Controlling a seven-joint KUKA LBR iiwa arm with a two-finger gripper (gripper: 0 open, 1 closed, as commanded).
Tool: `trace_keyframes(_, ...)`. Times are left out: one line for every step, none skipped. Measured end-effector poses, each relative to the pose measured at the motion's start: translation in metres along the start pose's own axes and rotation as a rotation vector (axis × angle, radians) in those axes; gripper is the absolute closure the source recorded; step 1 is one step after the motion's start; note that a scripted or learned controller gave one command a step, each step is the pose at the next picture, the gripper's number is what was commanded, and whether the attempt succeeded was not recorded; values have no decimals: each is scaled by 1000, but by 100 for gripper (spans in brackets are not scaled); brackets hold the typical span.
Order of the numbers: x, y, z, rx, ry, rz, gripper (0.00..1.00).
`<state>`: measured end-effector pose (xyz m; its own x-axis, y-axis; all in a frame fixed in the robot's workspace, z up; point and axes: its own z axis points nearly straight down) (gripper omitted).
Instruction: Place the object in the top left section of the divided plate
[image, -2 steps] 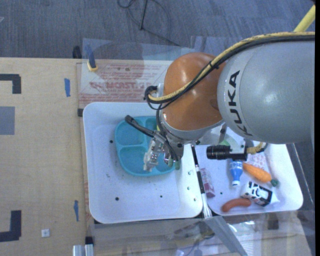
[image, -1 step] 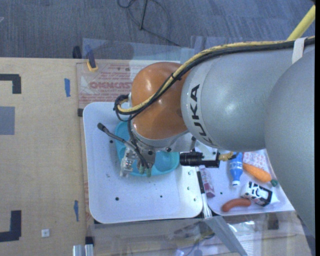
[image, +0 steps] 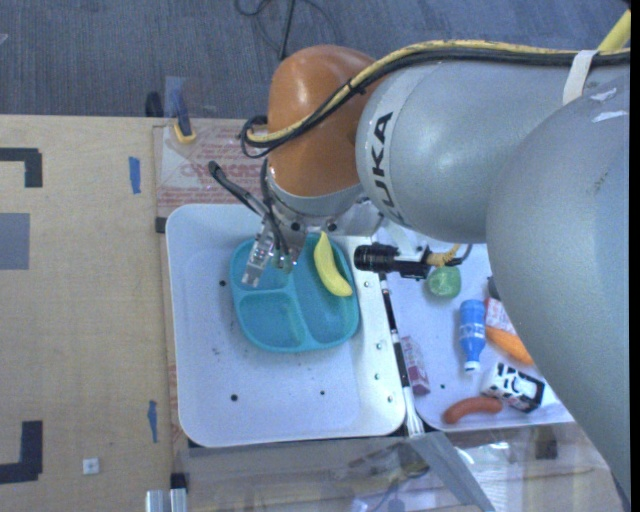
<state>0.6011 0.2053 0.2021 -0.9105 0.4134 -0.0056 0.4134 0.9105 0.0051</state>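
Roughly midway, by my read; claw (image: 268, 256) hangs over the top left section of the blue divided plate (image: 295, 325) in the left bin (image: 200, 380); can't tell whether it's open or closed, nothing visibly between its tips; yellow banana (image: 332, 266) lies on the plate's upper right edge, just beside the claw, apart from it; if that's the object, placement isn't done: it needs picking and shifting left; right bin (image: 450, 395) holds a green ball (image: 444, 282), blue bottle (image: 471, 333), sausage (image: 472, 407).
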Motion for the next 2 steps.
trace_keyframes(79, -28, -59, 2, 3, -103, 100)
trace_keyframes(67, -12, -51, -1, 0, -150, 100)
